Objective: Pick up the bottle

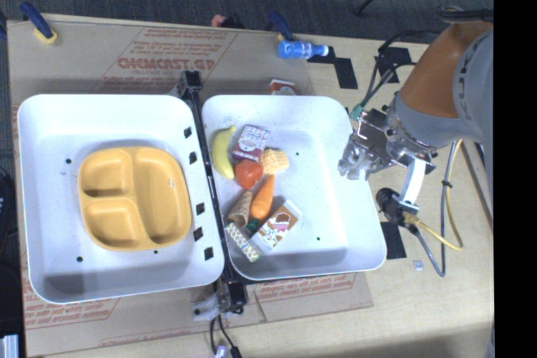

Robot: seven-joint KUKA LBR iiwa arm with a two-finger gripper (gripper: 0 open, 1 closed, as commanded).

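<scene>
- Here the bottle (302, 50), blue with a paler cap end, lies on the tabletop (101, 46) outside both bins, just beyond the far rim of the right bin (331, 247).
- The gripper (357, 159) hangs over that bin's right edge, near its right wall; the bottle is well apart from it, up and to the left in the camera view, with the bin's far right corner between them.
- The bottle lies on its side, its long axis running roughly left to right, parallel to the bin's far rim. The wider blue body is at the left and the narrower pale end points right, toward a black tape mark.
- Whether the gripper is spread or closed cannot be told; nothing is visible in its grasp.
- The right bin holds a cluster of toy food at its left side: a banana (221, 152), a tomato (248, 173), a carrot (262, 195), a purple carton (251, 142) and a small printed box (275, 225).
- The left bin (50, 180) holds a yellow divided tray (134, 197).
- A black clip (192, 80) sits where the two bins meet at the far side.
</scene>
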